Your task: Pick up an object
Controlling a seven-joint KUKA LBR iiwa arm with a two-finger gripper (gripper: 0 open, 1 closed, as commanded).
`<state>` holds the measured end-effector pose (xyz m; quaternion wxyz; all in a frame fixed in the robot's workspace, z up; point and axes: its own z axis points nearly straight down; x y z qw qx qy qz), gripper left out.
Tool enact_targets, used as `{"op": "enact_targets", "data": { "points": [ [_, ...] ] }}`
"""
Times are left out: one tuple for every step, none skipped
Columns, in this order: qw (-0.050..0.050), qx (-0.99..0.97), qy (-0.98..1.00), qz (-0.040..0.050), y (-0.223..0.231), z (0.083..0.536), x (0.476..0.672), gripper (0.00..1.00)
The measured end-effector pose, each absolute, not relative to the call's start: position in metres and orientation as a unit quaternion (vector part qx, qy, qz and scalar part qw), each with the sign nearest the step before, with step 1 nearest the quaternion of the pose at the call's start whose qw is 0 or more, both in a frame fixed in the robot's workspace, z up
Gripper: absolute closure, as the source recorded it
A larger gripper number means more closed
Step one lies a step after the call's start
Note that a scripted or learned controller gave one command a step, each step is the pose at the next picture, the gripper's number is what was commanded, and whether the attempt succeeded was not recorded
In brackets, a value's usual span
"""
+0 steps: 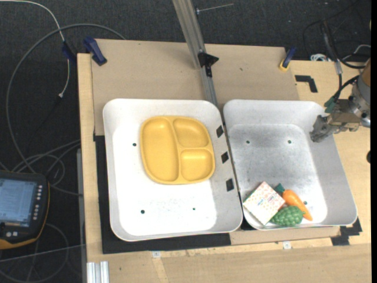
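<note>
While grey two-finger gripper [321,130] hovers over right white bin's [259,119] far edge, finger state unreadable; orange plastic carrot [294,201] lies near corner.

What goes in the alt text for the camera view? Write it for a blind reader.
The arm's tool hovers at the right bin's upper right rim, far from a small box, toy carrot and green toy in its lower corner. The left bin holds a yellow divided tray.
</note>
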<state>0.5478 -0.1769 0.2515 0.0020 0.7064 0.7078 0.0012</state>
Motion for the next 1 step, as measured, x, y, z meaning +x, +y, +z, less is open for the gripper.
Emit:
{"op": "enact_targets", "data": {
  "points": [
    [-0.002, 0.705, 0.71, 0.001, -0.1191, 0.2588, 0.5378, 1.0]
  ]
}}
